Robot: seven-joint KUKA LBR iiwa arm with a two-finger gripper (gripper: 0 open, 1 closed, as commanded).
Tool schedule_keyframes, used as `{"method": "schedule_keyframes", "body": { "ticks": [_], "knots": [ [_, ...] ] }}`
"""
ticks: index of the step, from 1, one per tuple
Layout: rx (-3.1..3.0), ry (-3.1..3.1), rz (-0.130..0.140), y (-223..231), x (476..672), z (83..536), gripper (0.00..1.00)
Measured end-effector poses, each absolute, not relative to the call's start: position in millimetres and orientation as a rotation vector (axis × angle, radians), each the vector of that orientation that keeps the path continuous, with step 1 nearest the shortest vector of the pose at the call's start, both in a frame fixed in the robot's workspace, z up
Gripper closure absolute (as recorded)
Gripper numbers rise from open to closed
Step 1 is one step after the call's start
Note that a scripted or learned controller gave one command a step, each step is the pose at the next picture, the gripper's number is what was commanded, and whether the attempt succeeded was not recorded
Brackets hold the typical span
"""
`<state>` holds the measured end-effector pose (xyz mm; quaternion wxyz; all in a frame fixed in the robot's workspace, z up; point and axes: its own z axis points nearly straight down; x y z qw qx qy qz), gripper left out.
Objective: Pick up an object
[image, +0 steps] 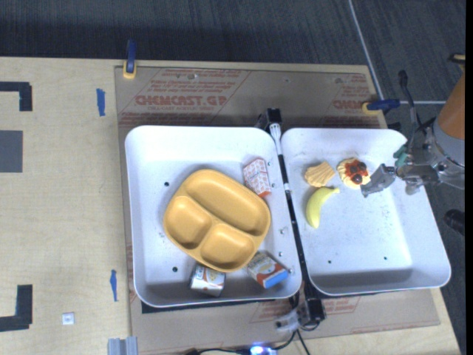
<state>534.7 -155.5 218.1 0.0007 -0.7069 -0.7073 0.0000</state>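
Left bin (148, 154): holds a yellow divided tray (216, 218) tilted across its middle, a small red-and-white packet (256, 177) at the tray's 1 o'clock, a small carton (207, 280) at its 6 o'clock and another red-and-blue carton (267, 269) at 5 o'clock.
Right bin (369, 265): three toy foods sit close together in its 10 o'clock corner.
Banana (316, 205): yellow, curved, lying flat below the other two; looks light, stiff and smooth, so I'd guess it could slip. Best taken across its narrow middle.
Cracker-like piece (320, 174): tan, flat and low; hard to pinch, I reckon.
Small pizza (353, 171): round, red-topped, just at the cracker's 3 o'clock.
End effector (374, 182): at the pizza's 4 o'clock, close beside it, holding nothing; whether it is wide or narrow I cannot tell.
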Motion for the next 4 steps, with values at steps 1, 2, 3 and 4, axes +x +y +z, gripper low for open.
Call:
{"method": "schedule_keyframes", "body": {
  "ticks": [1,2,3,4],
  "knots": [
    [-2.223,-2.225,-0.005,-114.1,542.3,86.1,0.00],
    [-2.229,-2.226,-0.008,-115.1,543.5,97.1,1.00],
    [-2.220,-2.225,-0.005,-17.6,631.2,185.8,1.00],
    [-2.221,-2.220,0.001,-43.7,549.7,200.6,1.00]
  ]
}}
